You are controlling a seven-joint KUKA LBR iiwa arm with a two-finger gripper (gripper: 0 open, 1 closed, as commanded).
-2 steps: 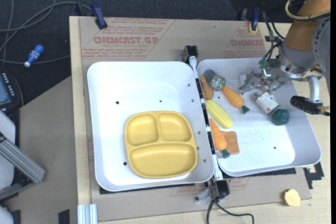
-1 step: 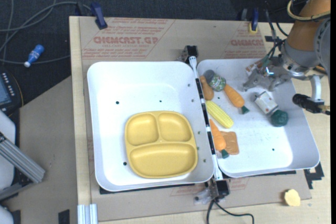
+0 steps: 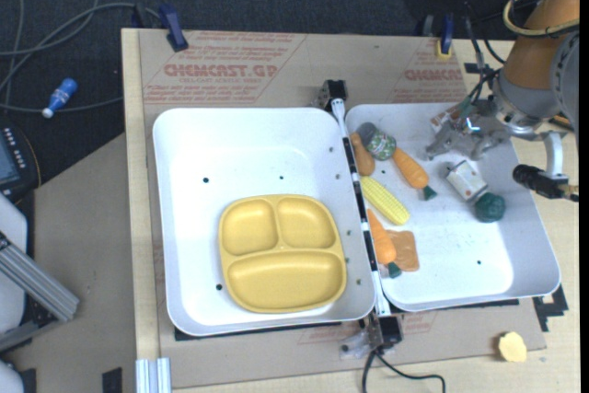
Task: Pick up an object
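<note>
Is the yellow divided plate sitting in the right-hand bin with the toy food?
No, the yellow divided plate lies in the left bin, while the corn cob and carrot lie in the right bin.

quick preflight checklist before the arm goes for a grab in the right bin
1. Gripper over the right bin: ok.
2. Nothing seen between the fingers, no grasp yet: ok.
3. Finger opening: cannot tell.
4. Targets in reach: carrot, corn cob, green ball and white cylinder all lie in the right bin: ok.
5. Spacing for a clean grasp: the white cylinder and green ball lie close together; the carrot has room around it: ok.
6. Yellow divided plate sits in the left bin, out of the way: ok.
</note>
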